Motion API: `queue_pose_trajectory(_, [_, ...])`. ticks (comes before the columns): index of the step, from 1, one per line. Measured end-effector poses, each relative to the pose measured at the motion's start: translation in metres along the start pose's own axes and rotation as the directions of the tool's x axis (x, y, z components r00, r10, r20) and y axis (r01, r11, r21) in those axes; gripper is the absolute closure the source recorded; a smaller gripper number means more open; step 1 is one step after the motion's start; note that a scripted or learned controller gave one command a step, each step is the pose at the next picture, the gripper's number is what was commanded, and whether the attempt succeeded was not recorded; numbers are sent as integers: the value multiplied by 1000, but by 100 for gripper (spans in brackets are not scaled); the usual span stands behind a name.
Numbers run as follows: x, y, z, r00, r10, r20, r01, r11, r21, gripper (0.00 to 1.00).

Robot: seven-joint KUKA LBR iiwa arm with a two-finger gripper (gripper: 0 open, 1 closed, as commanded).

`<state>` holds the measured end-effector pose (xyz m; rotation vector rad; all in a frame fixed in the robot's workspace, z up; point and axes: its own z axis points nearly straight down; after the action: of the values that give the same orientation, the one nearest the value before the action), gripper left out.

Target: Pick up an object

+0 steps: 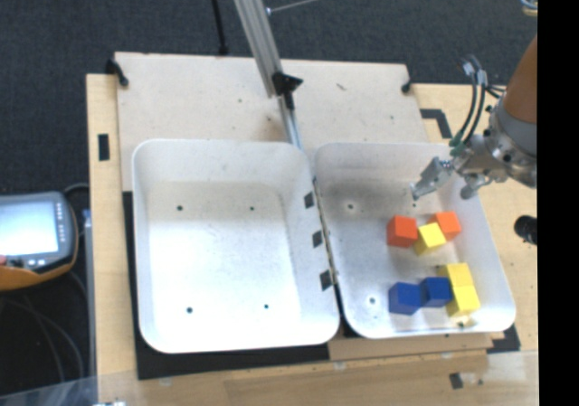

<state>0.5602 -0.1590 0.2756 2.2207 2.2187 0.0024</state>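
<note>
In the right bin [362,187] lie several small blocks. An orange block [403,231], a yellow block [431,236] and a second orange block [448,224] touch in a row near the middle right. Nearer the front sit two blue blocks [406,297] [437,290] beside two yellow blocks [460,275] [466,299]. My gripper [446,185] hangs over the bin's far right part, just above and behind the orange and yellow row. It is open, and nothing is between its fingers.
The left bin [217,241] stands beside the right one, their rims meeting at the centre. A slanted metal pole [258,24] rises behind the bins. A small screen device [32,232] sits off the bench's left edge.
</note>
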Motion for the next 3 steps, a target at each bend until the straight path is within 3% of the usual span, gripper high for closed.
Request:
queue_pose_trajectory(1, [-3, 5, 153, 1000, 0, 10, 0, 1000, -10, 0])
queue_pose_trajectory(2, [-4, 8, 138, 1000, 7, 7, -7, 1000, -18, 100])
queue_pose_trajectory(3, [30, 25, 120, 1000, -7, -1, 7, 1000, -1, 100])
